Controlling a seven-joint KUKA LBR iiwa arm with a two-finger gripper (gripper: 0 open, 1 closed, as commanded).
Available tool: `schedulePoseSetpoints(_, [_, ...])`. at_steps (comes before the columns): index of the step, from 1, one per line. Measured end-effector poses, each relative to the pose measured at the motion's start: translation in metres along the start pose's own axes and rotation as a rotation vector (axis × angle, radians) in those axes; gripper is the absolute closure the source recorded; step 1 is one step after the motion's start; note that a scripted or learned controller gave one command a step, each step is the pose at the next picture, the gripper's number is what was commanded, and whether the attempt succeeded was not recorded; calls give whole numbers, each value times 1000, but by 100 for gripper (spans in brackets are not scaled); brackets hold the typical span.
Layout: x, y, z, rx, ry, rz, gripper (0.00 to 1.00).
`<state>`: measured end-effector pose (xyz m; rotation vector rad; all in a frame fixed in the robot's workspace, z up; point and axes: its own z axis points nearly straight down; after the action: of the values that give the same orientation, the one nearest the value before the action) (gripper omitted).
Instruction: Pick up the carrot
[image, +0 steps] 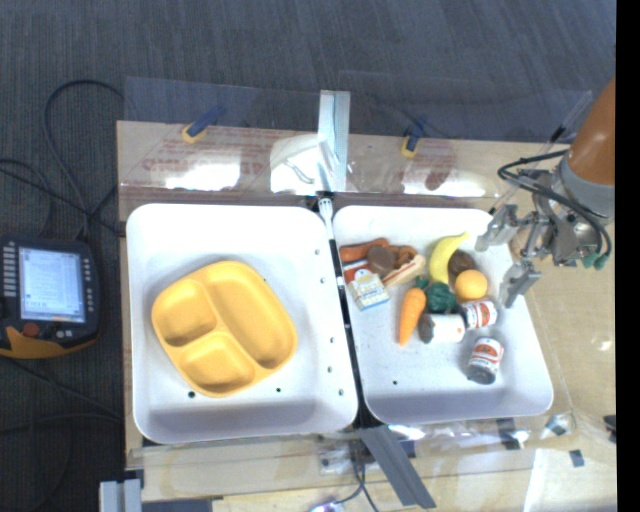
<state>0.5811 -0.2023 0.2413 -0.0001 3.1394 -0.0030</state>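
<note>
A yellow divided tray (224, 326) is seen in the left bin (150, 400). In the right bin (520, 395), the carrot (410, 314) is laid among other food items, beside a banana (444, 256). The gripper (508, 258) is spread open with nothing held, over the bin's right rim.

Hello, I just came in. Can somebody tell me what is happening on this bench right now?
A robot arm is meant to pick up the carrot, which lies in the right bin among a banana, cans and other toy food. The gripper is at the bin's right edge, apart from the carrot, its fingers open and holding nothing. The left bin holds a yellow divided tray. The carrot is not yet grasped.
</note>
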Motion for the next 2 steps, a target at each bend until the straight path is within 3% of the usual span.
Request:
schedulePoseSetpoints(1, [-10, 37, 99, -5, 9, 61, 0])
schedulePoseSetpoints(2, [11, 83, 150, 1, -10, 91, 0])
